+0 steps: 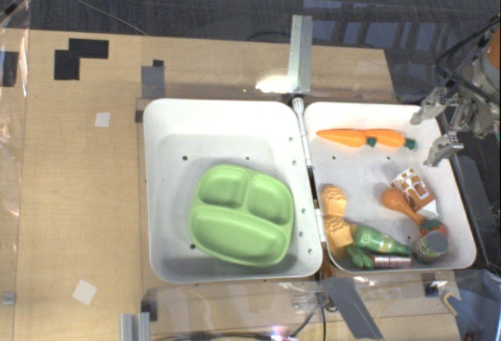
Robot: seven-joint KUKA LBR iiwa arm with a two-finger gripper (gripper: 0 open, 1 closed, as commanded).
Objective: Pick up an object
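My gripper [437,131] hangs over the far right corner of the right bin [356,169], open, with nothing between its fingers. In that bin lie an orange carrot [365,139] near the back, a brown-and-white waffle-like piece [412,188], an orange drumstick [402,204], two yellow pastry pieces [335,217], a green bottle [378,240], a small dark can [431,245] and a slim tube [389,260] along the front wall. The carrot's green tip lies just left of the gripper.
The left bin [168,175] holds a green divided plate [242,214]. A metal post [300,58] stands behind the ridge between the bins. Black tape marks [78,56] lie on the wooden bench at the far left.
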